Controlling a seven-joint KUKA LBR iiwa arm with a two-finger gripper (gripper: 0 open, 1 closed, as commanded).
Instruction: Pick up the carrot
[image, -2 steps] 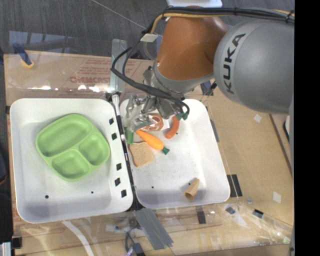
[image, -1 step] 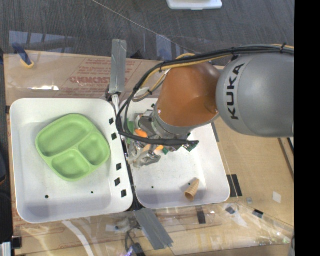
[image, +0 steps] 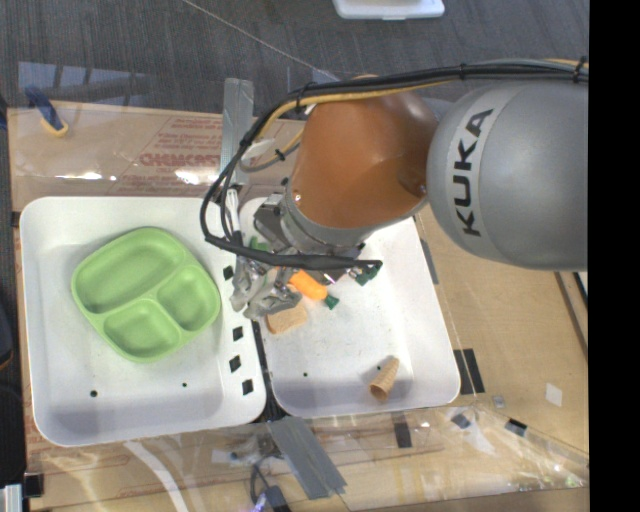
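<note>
Reaching in from the right, the grey KUKA arm (image: 510, 170) with its orange band (image: 360, 160) hangs over the near-left corner of the right bin (image: 420, 350), and its gripper (image: 255, 292) sits low beside the wall where the two bins meet. Whether the gripper's tips are spread or pressed together cannot be told; cables and the wrist body cover much of them. The carrot (image: 306, 286), a small orange piece with a green end, lies in the right bin just beside the gripper, on its right, partly under the wrist; nothing shows it pinched. A tan bread-like piece (image: 288, 319) lies just below the carrot, close to the gripper. An ice-cream cone (image: 385, 378) rests well apart from them, near the bin's front wall. The left bin (image: 60, 400) bears a green three-compartment plate (image: 146, 292), lying flat, apart from the gripper.
</note>
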